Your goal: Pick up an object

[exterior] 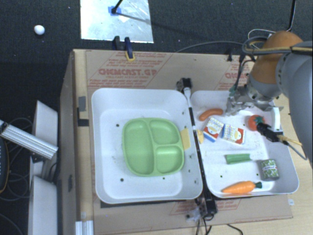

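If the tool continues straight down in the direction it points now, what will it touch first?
Probably the white floor of the right bin, near the sausage. The tool points down beside it, not clearly over it; depth is hard to judge.

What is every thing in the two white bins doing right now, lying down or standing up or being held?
Green tray: flat in the left bin, compartments up.
Sausage: lying loose in the right bin.
Two small cartons: lying side by side.
Tomato: resting loose.
Green stick: lying flat.
Can: on its side.
Carrot: lying along the near edge.
Gripper: low over the right bin's far side, holding nothing I can see.
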`<act>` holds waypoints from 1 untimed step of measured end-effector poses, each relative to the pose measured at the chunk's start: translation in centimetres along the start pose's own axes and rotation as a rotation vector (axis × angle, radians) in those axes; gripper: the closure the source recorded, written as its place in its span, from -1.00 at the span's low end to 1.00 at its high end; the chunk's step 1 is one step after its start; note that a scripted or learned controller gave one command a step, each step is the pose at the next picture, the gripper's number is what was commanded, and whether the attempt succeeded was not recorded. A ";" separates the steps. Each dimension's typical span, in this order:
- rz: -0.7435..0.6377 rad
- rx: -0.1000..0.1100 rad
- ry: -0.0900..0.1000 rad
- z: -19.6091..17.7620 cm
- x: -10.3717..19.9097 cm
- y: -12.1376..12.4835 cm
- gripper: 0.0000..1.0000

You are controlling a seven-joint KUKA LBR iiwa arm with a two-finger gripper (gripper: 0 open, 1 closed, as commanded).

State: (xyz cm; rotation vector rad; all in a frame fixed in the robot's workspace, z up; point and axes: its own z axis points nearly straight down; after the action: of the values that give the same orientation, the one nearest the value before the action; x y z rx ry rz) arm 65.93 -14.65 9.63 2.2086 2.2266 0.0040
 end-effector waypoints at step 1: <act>-0.001 0.000 0.000 0.0 0.0 0.0 -1.00</act>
State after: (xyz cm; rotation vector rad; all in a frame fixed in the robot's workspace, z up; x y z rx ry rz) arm 65.92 -14.64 9.62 2.2080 2.2276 0.0037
